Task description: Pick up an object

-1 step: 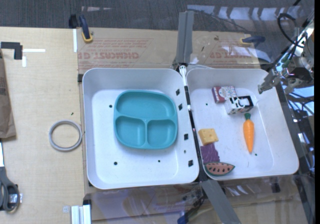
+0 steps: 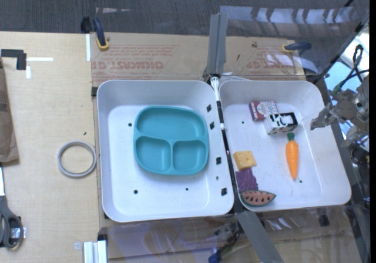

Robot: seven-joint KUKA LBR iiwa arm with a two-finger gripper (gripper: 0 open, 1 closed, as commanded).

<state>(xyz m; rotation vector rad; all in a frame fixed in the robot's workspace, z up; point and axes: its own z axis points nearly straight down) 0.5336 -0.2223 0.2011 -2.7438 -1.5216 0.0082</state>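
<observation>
Carrot (image 2: 292, 159), a tapered orange toy with a green top, lies in the right bin (image 2: 329, 191) beside a square cracker (image 2: 244, 159) and watermelon wedge (image 2: 257, 198). Left bin (image 2: 111, 191) holds a glossy teal divided plate (image 2: 171, 140); the gripper's (image 2: 329, 116) state cannot be told.

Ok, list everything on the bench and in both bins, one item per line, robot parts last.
left bin: 1, white, left of the pair
right bin: 1, white, beside it on the right
divided plate: 1, teal, middle of left bin
carrot: 1, orange with green top, right bin, centre right
small carton: 1, red and white, right bin, far side
black-and-white block: 1, touching the carton's right
cracker: 1, yellow, right bin, left side
grapes: 1, purple, below the cracker
watermelon slice: 1, red and green, right bin, near edge
ring: 1, grey, on the bench left of the bins
gripper: 1, grey, over right bin's right rim
</observation>
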